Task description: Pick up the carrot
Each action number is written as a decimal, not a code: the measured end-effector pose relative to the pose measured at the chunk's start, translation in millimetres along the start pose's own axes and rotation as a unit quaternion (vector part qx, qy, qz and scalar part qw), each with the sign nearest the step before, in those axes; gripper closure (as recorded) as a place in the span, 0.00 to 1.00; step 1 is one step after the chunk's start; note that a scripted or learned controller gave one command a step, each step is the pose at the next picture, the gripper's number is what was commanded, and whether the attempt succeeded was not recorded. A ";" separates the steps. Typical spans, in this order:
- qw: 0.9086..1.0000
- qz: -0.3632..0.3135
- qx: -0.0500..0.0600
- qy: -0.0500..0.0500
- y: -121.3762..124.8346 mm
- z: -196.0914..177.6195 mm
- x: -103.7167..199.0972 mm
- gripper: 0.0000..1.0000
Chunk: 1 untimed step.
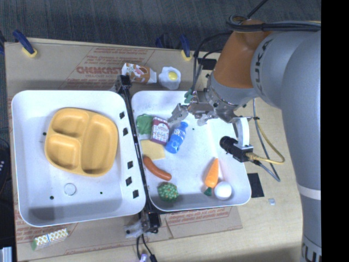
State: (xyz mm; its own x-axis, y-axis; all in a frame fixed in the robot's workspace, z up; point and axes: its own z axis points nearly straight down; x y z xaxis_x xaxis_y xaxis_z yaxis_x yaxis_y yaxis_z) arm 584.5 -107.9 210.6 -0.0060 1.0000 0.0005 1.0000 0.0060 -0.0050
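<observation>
Overhead view of two white bins. The gripper (188, 115) hangs over the right bin (240, 192), its fingers seemingly apart and holding nothing, just above a blue bottle (176, 137). The carrot (212, 173) lies at about five o'clock from the gripper, touching a white egg (223, 190).

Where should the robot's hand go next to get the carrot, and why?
Probably toward the near right corner of the right bin. The gripper hangs over the bin's far side, near the blue bottle, while the carrot lies apart from it, beside the white egg. It needs to get above the carrot first.
</observation>
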 end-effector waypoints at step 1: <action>0.999 -0.041 0.000 0.000 -57.0 36.7 -49.0 0.00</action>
State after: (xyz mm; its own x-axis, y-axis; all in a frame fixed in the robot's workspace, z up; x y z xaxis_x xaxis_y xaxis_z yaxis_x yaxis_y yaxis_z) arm 527.6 -157.3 174.1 -0.0870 0.9962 0.0007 0.9962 0.0870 -0.0045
